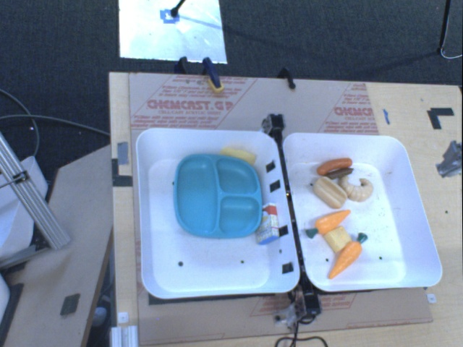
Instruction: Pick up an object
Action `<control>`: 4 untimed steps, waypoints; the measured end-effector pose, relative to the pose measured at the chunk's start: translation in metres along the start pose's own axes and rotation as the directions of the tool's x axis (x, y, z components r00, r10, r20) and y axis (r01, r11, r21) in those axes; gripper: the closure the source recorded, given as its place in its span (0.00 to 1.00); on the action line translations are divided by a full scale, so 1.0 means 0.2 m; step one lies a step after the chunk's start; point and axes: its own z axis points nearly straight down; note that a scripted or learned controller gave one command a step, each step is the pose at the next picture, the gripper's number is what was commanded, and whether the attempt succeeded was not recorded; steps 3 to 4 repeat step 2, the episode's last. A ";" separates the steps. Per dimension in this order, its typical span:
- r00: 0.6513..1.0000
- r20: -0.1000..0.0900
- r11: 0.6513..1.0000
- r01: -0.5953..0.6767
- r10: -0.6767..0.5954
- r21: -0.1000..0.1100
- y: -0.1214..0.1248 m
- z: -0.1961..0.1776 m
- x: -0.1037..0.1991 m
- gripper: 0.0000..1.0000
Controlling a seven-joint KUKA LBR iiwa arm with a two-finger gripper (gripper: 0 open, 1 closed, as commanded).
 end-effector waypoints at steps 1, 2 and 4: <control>1.000 0.000 1.000 0.000 0.000 0.001 0.00 -0.01 0.04 1.00; 1.000 0.000 1.000 0.000 0.000 0.002 0.00 0.02 0.09 1.00; 1.000 0.000 1.000 0.000 0.000 0.002 0.00 0.02 0.09 1.00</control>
